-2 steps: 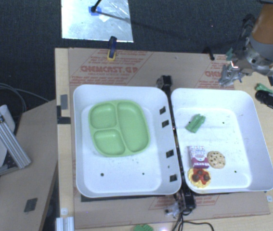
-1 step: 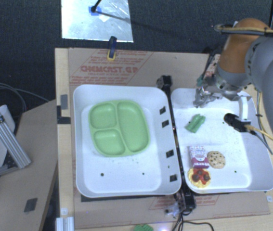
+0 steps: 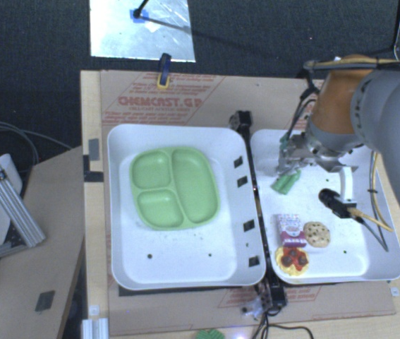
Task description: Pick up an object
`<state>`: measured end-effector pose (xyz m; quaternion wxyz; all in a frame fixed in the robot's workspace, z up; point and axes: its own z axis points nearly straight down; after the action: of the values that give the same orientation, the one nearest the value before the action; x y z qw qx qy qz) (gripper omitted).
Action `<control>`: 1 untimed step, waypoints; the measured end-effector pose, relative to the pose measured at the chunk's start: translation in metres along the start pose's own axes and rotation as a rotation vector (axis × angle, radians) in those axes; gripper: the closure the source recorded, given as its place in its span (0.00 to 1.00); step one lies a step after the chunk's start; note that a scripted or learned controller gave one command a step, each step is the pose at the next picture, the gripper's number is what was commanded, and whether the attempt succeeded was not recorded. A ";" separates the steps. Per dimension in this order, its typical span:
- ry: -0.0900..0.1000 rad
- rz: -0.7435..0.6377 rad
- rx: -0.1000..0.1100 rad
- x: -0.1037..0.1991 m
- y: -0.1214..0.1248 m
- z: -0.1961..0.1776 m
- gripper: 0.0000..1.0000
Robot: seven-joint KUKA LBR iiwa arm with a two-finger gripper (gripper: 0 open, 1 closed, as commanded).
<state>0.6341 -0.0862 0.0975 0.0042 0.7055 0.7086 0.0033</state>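
While the arm (image 3: 390,111) leans in over the right bin (image 3: 379,260), its jaws hang low, up and to the left of the cookie (image 3: 317,234). Apart or together? Cannot tell from this angle. A small green piece (image 3: 284,183) lies on the bin floor right at the tips of the jaws, also up and left of the cookie. Just left of the cookie is a pink and white packet (image 3: 289,226), and below and left of it a yellow disc with red bits (image 3: 293,260). Far left of the cookie, in the left bin (image 3: 122,260), a green divided plate (image 3: 174,188) lies flat. Both bins rest on the tabletop (image 3: 95,224).
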 end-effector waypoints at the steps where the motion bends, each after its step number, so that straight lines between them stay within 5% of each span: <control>1: 0.003 0.002 -0.003 -0.002 -0.002 0.006 1.00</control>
<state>0.6325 -0.0880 0.0916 0.0043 0.7062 0.7080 0.0054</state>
